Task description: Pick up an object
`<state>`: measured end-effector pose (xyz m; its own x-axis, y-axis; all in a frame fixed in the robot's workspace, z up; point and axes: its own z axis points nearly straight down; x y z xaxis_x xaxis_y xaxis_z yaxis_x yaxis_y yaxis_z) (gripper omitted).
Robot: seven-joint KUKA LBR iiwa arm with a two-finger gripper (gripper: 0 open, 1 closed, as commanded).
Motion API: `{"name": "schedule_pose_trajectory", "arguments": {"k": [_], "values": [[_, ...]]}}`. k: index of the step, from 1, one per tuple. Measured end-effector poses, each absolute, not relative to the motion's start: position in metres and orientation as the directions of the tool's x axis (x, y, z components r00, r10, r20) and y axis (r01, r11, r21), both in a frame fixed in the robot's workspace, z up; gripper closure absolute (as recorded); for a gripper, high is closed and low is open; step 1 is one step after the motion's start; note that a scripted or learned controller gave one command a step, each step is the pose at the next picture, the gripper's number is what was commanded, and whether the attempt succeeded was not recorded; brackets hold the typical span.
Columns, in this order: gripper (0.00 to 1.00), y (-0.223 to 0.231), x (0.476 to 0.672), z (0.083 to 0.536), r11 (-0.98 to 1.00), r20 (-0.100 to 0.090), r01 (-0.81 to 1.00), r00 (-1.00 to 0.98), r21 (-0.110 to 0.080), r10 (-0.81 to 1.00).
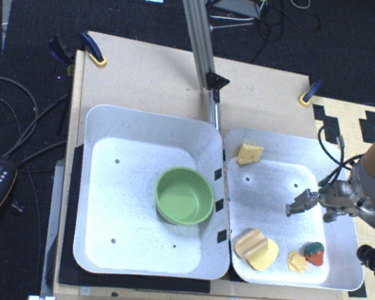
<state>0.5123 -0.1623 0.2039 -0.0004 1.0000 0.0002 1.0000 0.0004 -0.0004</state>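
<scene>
My gripper [299, 204] hangs over the middle right of the right bin [275, 177], reaching in from the right on the grey arm. Under and around it, the bin's white floor shows bare. A yellow wedge [249, 154] lies at the bin's far left corner. Along the near side lie a tan and yellow block [256, 249], a small yellow piece [297, 262] and a red toy with a green top [314, 253]. The red toy is just below and to the right of the gripper, apart from it. A green bowl [184, 196] stands upright in the left bin [122, 164].
A slanted metal pole [200, 35] comes down from the top to the ridge between the two bins. Blue and yellow clamps [90, 49] [311, 92] hold the bench's far corners. Cables [333, 144] trail from the wrist over the right bin's far right rim.
</scene>
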Motion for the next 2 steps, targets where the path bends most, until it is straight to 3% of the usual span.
{"name": "schedule_pose_trajectory", "arguments": {"k": [2], "values": [[0.00, -0.158, 0.515, 0.094, 0.000, 0.000, 1.000, 0.000, -0.002, 1.000]]}}
